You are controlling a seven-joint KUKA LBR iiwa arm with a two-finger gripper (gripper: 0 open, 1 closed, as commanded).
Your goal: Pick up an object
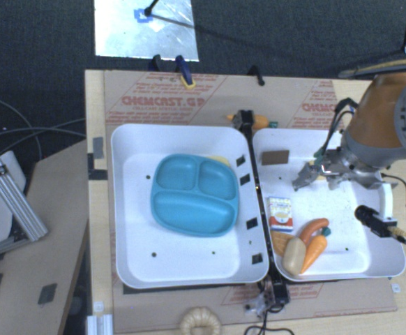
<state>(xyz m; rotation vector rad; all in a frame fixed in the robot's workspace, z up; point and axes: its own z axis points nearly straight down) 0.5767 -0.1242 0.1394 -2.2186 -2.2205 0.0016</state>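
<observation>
Past my bench's far edge a shiny foil sheet (146, 18) lies on the dark carpet — a blue clamp (185, 72) sits just below it, on the cardboard liner (162, 100). Off to that sheet's lower left stands a wooden side table (46, 215) — an aluminium rail (4, 187) leans across it.
</observation>
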